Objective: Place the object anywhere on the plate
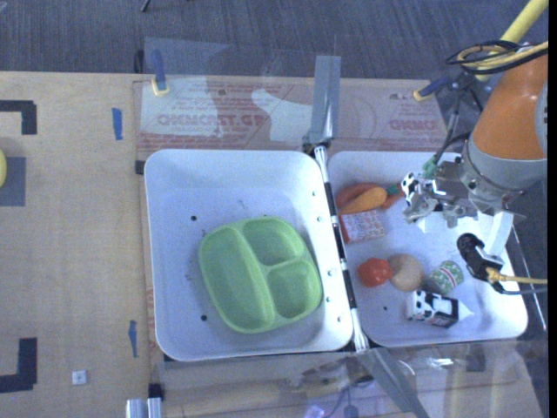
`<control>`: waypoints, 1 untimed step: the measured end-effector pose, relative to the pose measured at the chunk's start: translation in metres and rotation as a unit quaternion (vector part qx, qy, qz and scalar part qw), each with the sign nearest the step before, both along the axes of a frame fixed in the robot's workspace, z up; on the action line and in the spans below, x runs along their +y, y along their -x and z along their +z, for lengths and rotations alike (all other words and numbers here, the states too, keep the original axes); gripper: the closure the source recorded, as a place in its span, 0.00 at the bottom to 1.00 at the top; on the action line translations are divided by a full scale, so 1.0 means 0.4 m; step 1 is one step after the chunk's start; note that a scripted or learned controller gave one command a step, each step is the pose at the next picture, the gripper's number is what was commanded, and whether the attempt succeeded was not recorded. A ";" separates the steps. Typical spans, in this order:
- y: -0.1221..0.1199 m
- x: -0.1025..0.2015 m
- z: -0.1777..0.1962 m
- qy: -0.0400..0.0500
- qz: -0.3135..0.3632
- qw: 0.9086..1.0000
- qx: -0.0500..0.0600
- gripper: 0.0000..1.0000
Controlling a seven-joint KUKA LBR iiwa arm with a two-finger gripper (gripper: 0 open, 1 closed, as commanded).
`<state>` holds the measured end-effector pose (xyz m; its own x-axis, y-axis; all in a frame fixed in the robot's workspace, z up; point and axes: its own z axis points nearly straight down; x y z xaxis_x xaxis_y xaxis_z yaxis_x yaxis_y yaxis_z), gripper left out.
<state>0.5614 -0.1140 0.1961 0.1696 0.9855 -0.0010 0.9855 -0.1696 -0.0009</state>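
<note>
A green divided plate lies in the left bin. The right bin holds an orange carrot-like piece, a red-and-white packet, a red tomato-like piece, a tan round piece, a green-and-white can and a black-and-white carton. My gripper hangs over the upper right part of the right bin, to the right of the carrot piece. I see nothing between its fingers.
A metal divider stands up behind the gap between the bins. Yellow and black cables hang by the arm at the upper right. The wooden bench spreads out to the left.
</note>
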 end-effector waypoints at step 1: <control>0.139 0.261 -0.030 -0.001 0.063 0.998 0.001 1.00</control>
<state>0.5058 -0.0095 0.1839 0.0435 0.9991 0.0005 0.9990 -0.0435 -0.0032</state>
